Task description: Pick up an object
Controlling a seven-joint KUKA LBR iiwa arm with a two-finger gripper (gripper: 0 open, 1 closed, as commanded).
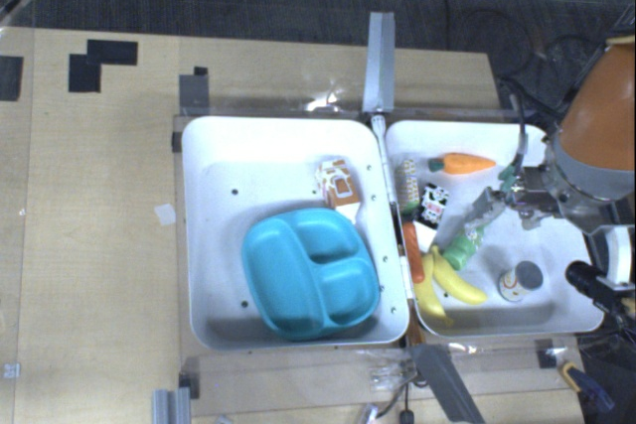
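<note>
My gripper [477, 223] reaches down and to the left into the right bin [566, 313] from the grey wrist under the orange band. Its tip sits right above a small green object [459, 252], which lies against a yellow banana [453, 282]. An orange carrot [465, 164] rests at the bin's far side. A black and white block [433, 205] lies just left of the gripper. Whether anything is held is hidden by the gripper's own body.
A red-orange item [410, 249] and a striped stick [407, 182] lie along the right bin's left wall. A round grey piece [517, 279] sits at the near right. The left bin [214, 213] holds a blue divided plate [312, 271] and a small brown and white box [339, 182].
</note>
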